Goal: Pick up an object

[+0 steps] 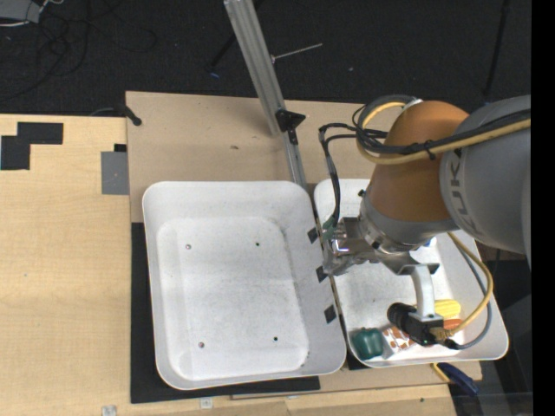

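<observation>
My gripper (339, 243) hangs low over the left side of the right bin (492, 341), close to the wall shared with the other bin, and the orange wrist band covers most of it from above. Nothing shows between its tips. A dark green object (368, 344) lies in the near left corner of the right bin. Beside it sits a small copper-and-white striped object (398, 342). A yellow object (446, 308) lies further right, partly behind the arm's cable. A bit of blue (426, 252) peeks out from under the wrist.
The left bin (173, 199), wide and white, lies beside the right one. A slanted aluminium rail (260, 68) rises behind the bins. Small black clips (323, 273) line the edge between the two bins. The grey arm (490, 180) covers the right bin's far half.
</observation>
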`<state>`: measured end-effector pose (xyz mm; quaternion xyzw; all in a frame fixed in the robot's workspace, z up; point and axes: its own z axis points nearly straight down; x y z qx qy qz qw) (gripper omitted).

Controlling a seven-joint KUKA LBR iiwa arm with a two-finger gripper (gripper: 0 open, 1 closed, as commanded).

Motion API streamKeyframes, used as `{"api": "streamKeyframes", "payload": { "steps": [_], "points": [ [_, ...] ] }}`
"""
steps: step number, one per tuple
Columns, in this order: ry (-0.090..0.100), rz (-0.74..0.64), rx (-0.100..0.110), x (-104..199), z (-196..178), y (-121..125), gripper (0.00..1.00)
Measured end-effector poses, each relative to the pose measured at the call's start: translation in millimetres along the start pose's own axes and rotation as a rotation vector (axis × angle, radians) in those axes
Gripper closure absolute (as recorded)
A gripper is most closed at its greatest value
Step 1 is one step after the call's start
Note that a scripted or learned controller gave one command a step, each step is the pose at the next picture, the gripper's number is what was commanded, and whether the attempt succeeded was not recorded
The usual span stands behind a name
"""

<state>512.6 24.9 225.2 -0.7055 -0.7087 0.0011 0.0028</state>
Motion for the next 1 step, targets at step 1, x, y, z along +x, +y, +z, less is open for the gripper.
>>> {"api": "streamKeyframes", "payload": {
  "steps": [1],
  "points": [
    [-0.002, 0.002, -0.002, 41.8, -5.5, 8.0, 1.00]
  ]
}}
